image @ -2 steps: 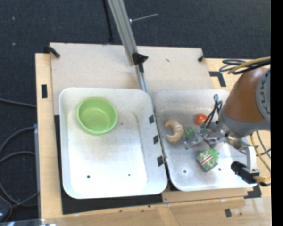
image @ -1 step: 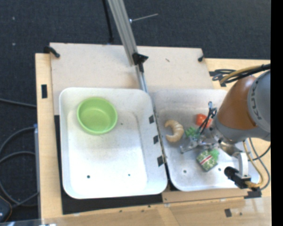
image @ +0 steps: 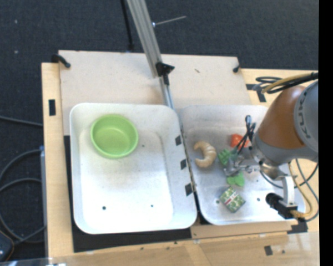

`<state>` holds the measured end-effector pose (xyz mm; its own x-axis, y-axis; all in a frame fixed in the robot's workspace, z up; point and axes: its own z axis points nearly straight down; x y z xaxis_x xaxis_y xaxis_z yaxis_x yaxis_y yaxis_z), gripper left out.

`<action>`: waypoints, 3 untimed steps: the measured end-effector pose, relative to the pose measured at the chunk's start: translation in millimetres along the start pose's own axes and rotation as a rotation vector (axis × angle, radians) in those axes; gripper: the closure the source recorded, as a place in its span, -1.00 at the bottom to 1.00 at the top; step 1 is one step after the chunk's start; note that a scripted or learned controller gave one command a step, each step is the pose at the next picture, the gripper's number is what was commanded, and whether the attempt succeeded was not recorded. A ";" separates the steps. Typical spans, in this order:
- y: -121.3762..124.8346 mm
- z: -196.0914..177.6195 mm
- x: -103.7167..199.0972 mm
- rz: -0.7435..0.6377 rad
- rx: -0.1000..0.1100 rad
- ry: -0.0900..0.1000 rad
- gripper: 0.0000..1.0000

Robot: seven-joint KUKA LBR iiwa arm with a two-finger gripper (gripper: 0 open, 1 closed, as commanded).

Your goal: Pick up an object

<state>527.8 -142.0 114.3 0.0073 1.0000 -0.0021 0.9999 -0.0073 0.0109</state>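
My gripper [image: 237, 165] is low in the right bin [image: 211, 121], right among a cluster of small things. A green object [image: 226, 157] lies at its left side and another green piece [image: 235, 179] sits just below it. A red-orange object [image: 236, 140] peeks out behind the wrist. A tan croissant-shaped item [image: 205, 153] rests to the left of the gripper. A green-and-white patterned block [image: 232, 199] lies nearer the front edge. Whether anything sits between the fingers is hidden.
The left bin [image: 127, 204] holds a lime-green bowl [image: 114, 136] in its far left corner. A slanted metal pole [image: 147, 35] rises behind the bins. The arm's orange band [image: 283, 121] covers the right bin's right side.
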 end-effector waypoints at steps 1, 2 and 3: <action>5.6 -44.7 3.6 -0.011 0.004 0.001 1.00; 6.9 -96.8 -8.1 -0.010 0.008 0.000 1.00; 8.5 -128.4 -9.2 -0.012 0.008 0.001 1.00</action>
<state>534.8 -151.0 242.8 -0.0043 1.0000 -0.0012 1.0000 0.0043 0.0027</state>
